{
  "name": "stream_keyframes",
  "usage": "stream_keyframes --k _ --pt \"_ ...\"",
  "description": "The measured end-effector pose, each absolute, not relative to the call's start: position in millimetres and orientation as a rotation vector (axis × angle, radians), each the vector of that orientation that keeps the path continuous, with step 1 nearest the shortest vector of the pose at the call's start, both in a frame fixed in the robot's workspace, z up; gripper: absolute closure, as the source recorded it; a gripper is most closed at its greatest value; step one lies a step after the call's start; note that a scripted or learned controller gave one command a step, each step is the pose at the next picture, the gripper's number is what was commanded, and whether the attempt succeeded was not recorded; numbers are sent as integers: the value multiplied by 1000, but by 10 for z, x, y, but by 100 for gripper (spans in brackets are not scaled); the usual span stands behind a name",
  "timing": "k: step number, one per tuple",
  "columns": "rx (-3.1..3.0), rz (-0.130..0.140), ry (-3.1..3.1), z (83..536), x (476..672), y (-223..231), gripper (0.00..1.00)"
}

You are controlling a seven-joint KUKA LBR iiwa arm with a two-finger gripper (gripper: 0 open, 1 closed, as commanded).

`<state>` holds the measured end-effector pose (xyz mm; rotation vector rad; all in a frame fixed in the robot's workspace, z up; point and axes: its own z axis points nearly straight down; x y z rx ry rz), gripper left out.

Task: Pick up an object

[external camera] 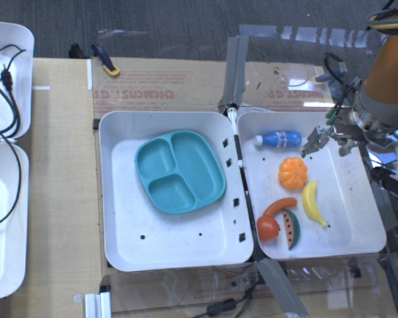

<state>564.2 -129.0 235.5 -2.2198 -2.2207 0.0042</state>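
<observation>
The right bin (358, 197) holds several toy items. A blue bottle (278, 139) lies on its side at the back, and an orange pumpkin (292, 171) sits just in front of it. Toward the front are a yellow banana (310, 203), a red-orange sausage (278, 207), a red tomato (268, 228) and a watermelon slice (290, 228). My gripper (329, 144) hangs over the bin's back right part, to the right of the bottle and above the pumpkin. Its fingers stand open and hold nothing.
In the left bin (119, 197) lies a teal divided plate (180, 171). A grey post (235, 71) rises behind the wall between the two bins. Cables and white trays (3, 144) sit at the far left. A blue and yellow clamp (105, 59) rests on the bench behind.
</observation>
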Motion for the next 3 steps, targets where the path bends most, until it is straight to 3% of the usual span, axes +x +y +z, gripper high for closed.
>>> stream_keyframes --k 1,2,3 --pt "-2224 2 -2218 914 5794 -1280 0" --pt "-2228 3 -2212 998 5790 -1292 100" --pt "-2219 2 -2224 1914 6195 -763 100"
